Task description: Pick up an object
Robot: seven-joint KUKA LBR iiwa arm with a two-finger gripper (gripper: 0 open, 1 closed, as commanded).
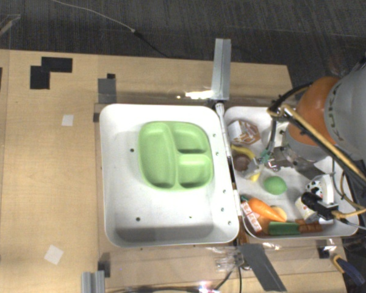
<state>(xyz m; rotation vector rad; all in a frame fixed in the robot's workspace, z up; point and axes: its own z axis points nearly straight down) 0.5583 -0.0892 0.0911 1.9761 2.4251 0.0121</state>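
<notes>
**Claw low over right bin, nothing confirmed in grip**

Gripper (274,157) sits in the cluttered white right-hand bin (349,229); can't tell how it's set or whether it holds anything. Nearest candidate: round green ball (275,185), just below the claw, apart from it. Yellow banana-shaped piece (246,154) lies just left. Advice: centre over the ball, descend straight, avoid the orange carrot-shaped toy (269,210).
</notes>
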